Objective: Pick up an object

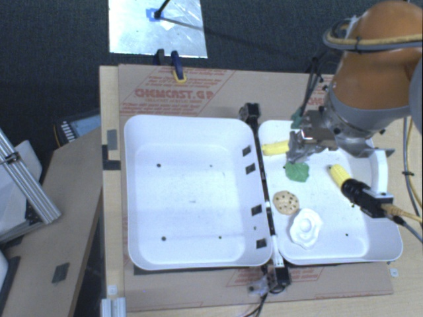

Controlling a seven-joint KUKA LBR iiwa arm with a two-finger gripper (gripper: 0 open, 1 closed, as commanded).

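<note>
The right bin (pixel 391 242) holds several small things. A green lumpy piece (pixel 298 172) lies near its middle left, and my gripper (pixel 296 154) hangs right above it, its tips close to the piece's top. A yellow stick-shaped piece (pixel 273 148) lies just left of the gripper. A second yellow piece (pixel 338 173) lies to the right. Nearer the front sit a round brown cookie (pixel 285 202) and a white blob-shaped piece (pixel 305 228). Nothing shows between the gripper's tips.
The left bin (pixel 134 132) stands beside the right one, with a black clipped divider (pixel 259 177) between them. Both rest on a cardboard sheet (pixel 178 88). The arm's orange and grey body (pixel 377 58) overhangs the right bin's far corner.
</note>
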